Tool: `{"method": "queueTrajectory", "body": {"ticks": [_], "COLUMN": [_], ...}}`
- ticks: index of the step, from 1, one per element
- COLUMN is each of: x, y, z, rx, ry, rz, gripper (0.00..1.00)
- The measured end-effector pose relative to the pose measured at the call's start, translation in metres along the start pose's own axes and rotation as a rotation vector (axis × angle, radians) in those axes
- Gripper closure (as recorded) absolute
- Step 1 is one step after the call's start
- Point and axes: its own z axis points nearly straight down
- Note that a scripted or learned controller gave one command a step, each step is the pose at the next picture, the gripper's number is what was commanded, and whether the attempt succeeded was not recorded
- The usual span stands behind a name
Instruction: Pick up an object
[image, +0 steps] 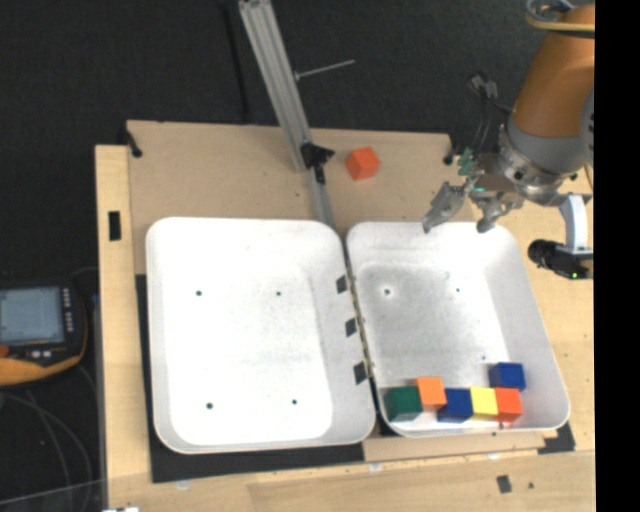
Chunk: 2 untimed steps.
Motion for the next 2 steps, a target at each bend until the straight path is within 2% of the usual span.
{"method": "queueTrajectory", "body": {"ticks": [1,2], "x": [-0.064,-0.075], "y": [-0.021,-0.012], "z": [0.190,0.187], "rx": [0.000,-0.002], "ry": [-0.001,0.000], "rz": [0.006,0.006], "gripper": [0.00,0.00]}}
